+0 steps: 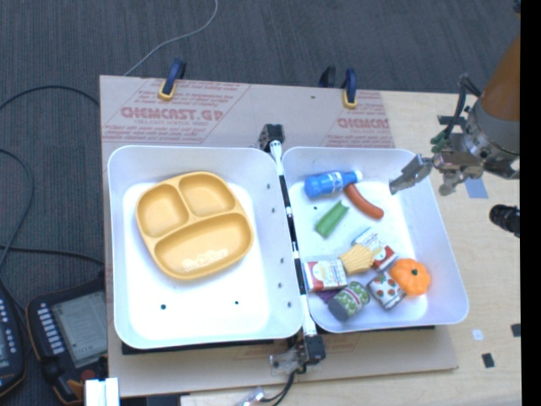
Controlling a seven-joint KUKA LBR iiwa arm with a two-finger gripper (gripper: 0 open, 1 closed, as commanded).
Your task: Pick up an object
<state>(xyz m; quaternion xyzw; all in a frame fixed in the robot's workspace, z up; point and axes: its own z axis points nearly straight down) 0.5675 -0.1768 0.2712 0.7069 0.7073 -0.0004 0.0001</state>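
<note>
The right bin (439,252) holds several toy foods: a blue bottle (331,183), a red sausage (364,200), a green piece (331,218), a yellow snack (362,256), a red carton (325,273), an orange fruit (411,277), a small strawberry-print box (386,289) and a dark can (350,299). My gripper (425,178) hangs above the bin's upper right corner, to the right of the sausage and bottle. Its fingers (404,178) stand spread apart with nothing between them.
The left bin (127,311) holds a yellow divided plate (196,223). Blue-and-yellow clamps (173,78) (349,90) pin the board at the back. A control pendant (72,328) lies on the floor at the lower left.
</note>
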